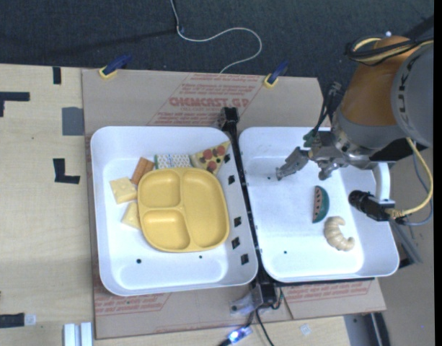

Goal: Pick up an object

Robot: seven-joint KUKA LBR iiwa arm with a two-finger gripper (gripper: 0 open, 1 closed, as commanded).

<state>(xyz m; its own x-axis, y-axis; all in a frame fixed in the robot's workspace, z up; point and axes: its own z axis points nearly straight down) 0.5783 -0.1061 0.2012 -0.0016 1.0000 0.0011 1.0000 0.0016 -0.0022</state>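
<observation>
Right bin [365, 269]: watermelon slice [319, 203] and croissant [339, 233], lying near each other, untouched. Gripper [293, 167]: poised above the bin's upper part, well apart from both; jaw state cannot be told, nothing visibly grasped. Step judged as approach; next calls for shifting toward the slice and descending.

Arm [383, 99] hovers over right bin [293, 265] holding watermelon slice [320, 203], croissant [339, 233].
</observation>
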